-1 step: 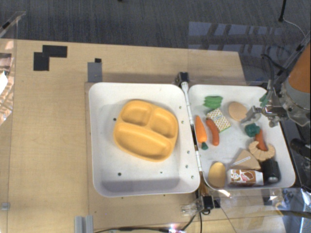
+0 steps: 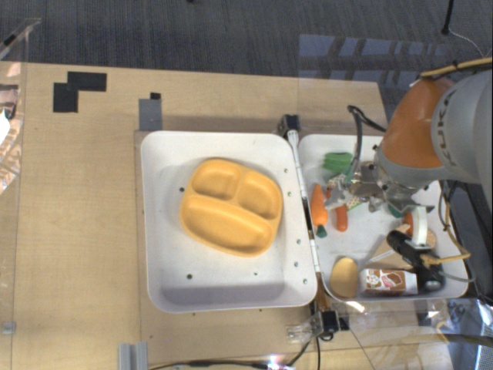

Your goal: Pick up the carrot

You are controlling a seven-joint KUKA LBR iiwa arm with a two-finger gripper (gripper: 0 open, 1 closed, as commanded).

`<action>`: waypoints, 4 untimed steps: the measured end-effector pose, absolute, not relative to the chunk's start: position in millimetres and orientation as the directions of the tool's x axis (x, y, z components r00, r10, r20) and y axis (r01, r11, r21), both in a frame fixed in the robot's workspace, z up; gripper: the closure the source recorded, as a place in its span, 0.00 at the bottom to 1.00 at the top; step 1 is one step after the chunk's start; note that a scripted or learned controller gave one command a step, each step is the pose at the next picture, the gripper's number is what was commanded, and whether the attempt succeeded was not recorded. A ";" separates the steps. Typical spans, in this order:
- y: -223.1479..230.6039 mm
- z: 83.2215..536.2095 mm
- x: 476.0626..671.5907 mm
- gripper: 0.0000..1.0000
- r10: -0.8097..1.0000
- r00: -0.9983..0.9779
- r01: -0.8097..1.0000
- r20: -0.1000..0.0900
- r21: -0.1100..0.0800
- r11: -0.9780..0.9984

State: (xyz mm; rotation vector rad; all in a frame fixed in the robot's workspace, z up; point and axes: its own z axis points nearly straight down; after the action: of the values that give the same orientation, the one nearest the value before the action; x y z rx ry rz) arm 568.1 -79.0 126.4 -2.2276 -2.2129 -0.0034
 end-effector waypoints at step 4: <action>-82.9 125.6 574.3 1.00 0.997 -0.082 0.997 -0.002 0.012 0.082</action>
State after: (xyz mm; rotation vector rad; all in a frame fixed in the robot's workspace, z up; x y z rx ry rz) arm 574.3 -82.9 125.6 -2.1352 -2.3172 -0.0120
